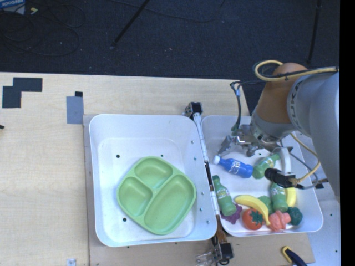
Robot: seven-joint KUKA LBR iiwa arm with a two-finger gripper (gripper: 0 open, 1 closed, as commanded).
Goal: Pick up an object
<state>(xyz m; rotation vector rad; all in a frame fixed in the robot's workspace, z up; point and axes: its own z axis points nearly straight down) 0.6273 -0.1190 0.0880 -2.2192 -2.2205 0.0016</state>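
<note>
My gripper (239,147) hangs low over the back of the right bin (316,218), just above a blue bottle (235,167) lying on its side. Its fingers look spread, open, with nothing between them. Toys crowd the same bin: a green bottle (224,197) along the left wall, a banana (252,204), a red tomato (253,219), a purple piece (233,214), an orange-pink toy (279,219) and another green bottle (265,165) to the right of the blue one. The arm's grey body hides the bin's far right corner.
The left bin (105,148) holds a green divided plate (157,194). A ridge with clamps (202,154) separates the two bins. Cables loop around the arm's wrist (302,176). Bare wooden bench (39,193) lies to the left.
</note>
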